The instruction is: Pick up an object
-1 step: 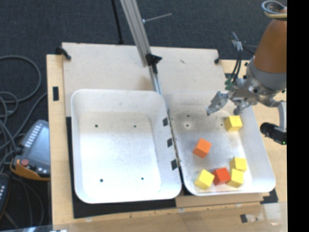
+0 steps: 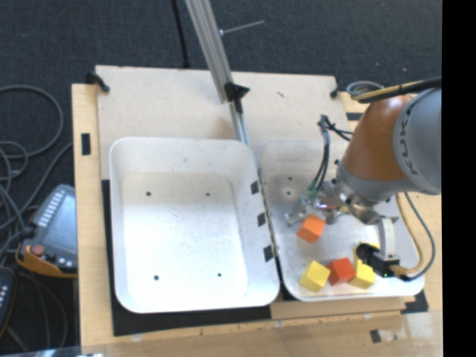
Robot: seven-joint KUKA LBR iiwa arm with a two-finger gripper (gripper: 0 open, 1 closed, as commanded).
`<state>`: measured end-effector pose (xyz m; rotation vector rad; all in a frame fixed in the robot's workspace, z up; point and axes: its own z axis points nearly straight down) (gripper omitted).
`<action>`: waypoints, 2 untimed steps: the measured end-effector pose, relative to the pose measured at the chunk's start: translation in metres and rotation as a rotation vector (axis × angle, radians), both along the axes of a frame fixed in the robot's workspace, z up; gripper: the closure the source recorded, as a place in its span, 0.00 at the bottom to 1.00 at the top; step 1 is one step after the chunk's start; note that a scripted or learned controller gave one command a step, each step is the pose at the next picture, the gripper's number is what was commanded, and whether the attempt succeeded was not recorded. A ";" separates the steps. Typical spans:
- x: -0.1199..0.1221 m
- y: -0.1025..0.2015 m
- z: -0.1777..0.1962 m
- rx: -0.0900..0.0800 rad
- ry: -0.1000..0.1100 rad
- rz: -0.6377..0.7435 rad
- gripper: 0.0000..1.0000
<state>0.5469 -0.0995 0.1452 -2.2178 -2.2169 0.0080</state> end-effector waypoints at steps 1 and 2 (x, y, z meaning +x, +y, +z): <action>0.000 -0.026 -0.049 -0.001 -0.010 -0.002 0.00; 0.001 -0.026 -0.037 -0.002 -0.015 -0.007 1.00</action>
